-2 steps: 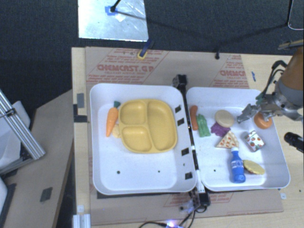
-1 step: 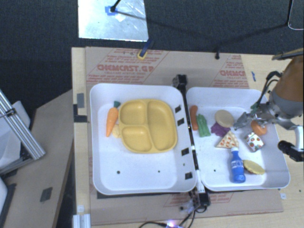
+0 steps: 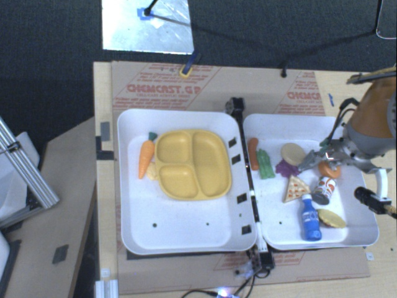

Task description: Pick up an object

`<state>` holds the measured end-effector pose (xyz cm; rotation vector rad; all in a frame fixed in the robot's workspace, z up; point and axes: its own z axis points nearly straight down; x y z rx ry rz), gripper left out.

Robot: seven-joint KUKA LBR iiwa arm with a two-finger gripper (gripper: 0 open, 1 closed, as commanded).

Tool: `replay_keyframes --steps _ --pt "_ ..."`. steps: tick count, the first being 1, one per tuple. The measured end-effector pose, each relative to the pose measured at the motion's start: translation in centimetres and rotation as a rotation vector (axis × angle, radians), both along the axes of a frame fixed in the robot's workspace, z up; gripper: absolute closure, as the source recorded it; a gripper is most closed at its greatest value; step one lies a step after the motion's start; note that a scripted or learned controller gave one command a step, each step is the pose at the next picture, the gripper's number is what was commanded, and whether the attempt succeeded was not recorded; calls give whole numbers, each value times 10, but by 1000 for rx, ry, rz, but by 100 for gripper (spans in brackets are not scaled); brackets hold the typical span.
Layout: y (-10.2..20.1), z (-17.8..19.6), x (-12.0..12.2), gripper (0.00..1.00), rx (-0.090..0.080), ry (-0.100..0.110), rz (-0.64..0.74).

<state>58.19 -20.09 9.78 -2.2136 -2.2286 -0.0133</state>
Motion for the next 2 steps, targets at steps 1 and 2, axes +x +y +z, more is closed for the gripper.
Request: replay_keyframes --steps 1,2 --pt "-2 9 0 100 -5 -3 -1" --pt "1 53 4 100 -7 2 -3"
